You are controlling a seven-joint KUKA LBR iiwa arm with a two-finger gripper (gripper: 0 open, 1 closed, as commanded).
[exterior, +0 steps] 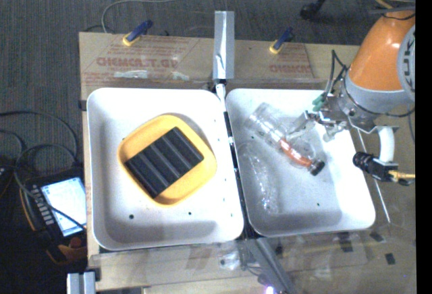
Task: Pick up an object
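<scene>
A yellow pad with a black ribbed top [167, 158] lies in the middle of the left bin [108, 218]. In the right bin [351, 212] a clear plastic cup or bottle [270, 123] lies on its side near the back. Beside it is a small orange piece with a black tip [302, 158]. A crumpled clear plastic wrap [260, 181] lies at the bin's left side. My gripper [309, 121] hangs low over the back right of the right bin, just right of the clear cup and above the orange piece. Nothing is visibly held in it.
The arm's orange band [385, 60] and grey wrist reach in from the right over the bin's rim. A black cable fitting [368, 163] sticks out below the wrist. A metal divider post [223, 43] stands behind the gap between the bins.
</scene>
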